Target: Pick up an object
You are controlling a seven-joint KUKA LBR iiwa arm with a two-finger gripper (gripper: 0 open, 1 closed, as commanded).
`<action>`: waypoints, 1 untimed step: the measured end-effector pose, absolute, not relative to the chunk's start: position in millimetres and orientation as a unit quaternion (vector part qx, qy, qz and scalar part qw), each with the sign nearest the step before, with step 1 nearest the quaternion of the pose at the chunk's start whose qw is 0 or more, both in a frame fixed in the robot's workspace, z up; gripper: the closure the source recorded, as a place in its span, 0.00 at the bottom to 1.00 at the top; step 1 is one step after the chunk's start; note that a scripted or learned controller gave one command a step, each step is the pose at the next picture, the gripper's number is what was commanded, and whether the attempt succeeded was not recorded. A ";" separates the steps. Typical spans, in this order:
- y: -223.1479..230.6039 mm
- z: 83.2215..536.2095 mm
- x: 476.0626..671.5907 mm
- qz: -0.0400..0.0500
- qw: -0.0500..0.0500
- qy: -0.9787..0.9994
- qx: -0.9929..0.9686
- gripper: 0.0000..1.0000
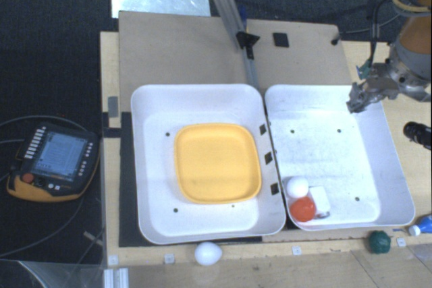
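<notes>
Right now I see the gripper (358,103) over the far right corner of the right bin (351,145), just inside its upper rim, with the arm (412,50) reaching in from the right. From this angle the tool is a dark, blurred shape, and I cannot tell whether it is released or clenched; nothing is visibly caught in it.

The pickable things sit at the opposite end of that bin, bunched in its near left corner — a white ball (297,187), an orange-red ball (303,209) touching it just below, and a small white block (318,199) pressed against the right side of both. All three are well apart from the gripper.

The left bin (152,145) holds a yellow plate (218,162), square with rounded corners, lying flat near the middle.

Outside the bins, a white egg-shaped object (208,253) rests on the bench edge just below the left bin, and a dark green ball (379,241) lies near the right bin's front right corner — a blue-and-white item (420,227) is beside it at the frame edge. A teach pendant (52,160) lies on the dark floor at left.
</notes>
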State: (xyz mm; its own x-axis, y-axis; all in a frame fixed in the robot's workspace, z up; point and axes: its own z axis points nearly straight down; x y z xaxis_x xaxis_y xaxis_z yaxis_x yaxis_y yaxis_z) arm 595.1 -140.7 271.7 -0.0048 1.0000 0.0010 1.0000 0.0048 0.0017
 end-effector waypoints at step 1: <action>-86.5 258.1 597.8 0.000 0.000 0.709 0.706 1.00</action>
